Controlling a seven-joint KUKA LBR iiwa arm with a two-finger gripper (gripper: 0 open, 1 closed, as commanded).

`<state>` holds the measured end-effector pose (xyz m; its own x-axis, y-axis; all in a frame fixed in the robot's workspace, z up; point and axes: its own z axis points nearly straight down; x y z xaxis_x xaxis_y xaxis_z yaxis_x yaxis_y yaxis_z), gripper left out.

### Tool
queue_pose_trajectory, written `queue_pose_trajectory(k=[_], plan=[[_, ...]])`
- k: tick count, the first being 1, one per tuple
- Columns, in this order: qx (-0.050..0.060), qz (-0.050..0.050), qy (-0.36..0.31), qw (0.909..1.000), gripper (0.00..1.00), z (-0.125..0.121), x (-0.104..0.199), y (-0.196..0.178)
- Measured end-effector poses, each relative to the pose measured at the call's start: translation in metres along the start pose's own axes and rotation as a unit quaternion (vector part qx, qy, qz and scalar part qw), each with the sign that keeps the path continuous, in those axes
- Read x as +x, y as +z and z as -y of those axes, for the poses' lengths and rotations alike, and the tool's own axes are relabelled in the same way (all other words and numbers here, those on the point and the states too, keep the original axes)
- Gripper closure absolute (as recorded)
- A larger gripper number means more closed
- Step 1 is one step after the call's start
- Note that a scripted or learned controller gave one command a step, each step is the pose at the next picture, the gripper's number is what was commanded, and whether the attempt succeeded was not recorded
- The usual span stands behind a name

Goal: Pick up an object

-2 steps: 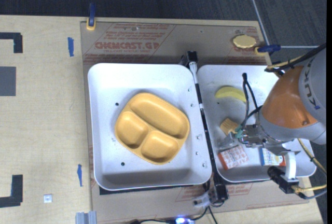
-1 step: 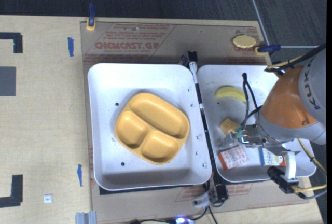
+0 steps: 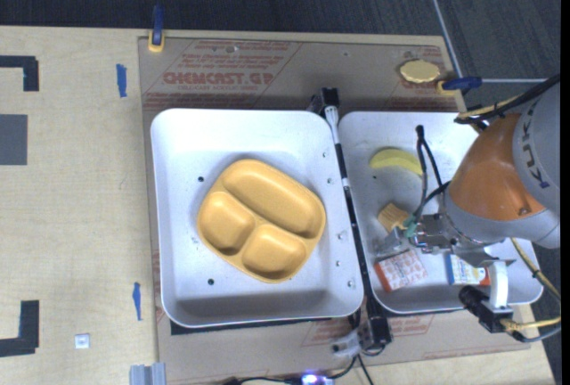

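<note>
Across the wooden surface (image 3: 71, 223) I see two white bins side by side. My grey arm (image 3: 508, 187), with its orange band, reaches in from the right over the right bin (image 3: 356, 196). Filling most of the left bin (image 3: 178, 151) is a yellow three-compartment tray (image 3: 260, 218). Low in the right bin, the pincer (image 3: 405, 236) sits among small items; whether it is clenched or released I cannot tell. A red-and-white packet (image 3: 405, 272) lies just below it, a small tan block (image 3: 392, 216) just beside it, and a yellow banana (image 3: 396, 160) near the bin's far wall.
</note>
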<state>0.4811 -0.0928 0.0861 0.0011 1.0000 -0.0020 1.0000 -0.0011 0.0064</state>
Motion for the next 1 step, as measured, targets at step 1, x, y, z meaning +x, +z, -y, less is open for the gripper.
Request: queue_pose_trajectory(k=[1], plan=[[0.001, -0.001, -0.001, 1.0000, 0.00, 0.0002, -0.0034, 0.0001]])
